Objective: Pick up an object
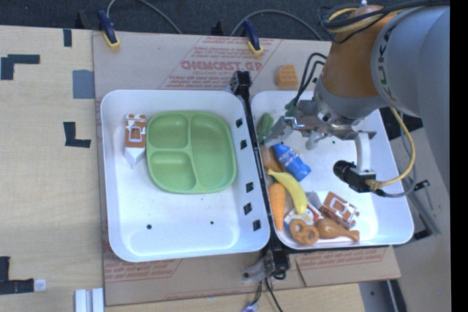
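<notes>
The right bin holds several toy foods along its left side. A green vegetable lies at the top, and a blue bottle sits below it. Further down are a yellow banana and an orange carrot. At the front lie a pretzel, a chicken leg and a small red-and-white box. My gripper hangs low over the bin's upper left part. It is just above and right of the blue bottle, beside the green vegetable, and I see nothing held in it.
The left bin holds a green divided plate and a small carton against its left wall. An orange block lies on the cardboard behind the right bin. The grey arm covers the right bin's upper right.
</notes>
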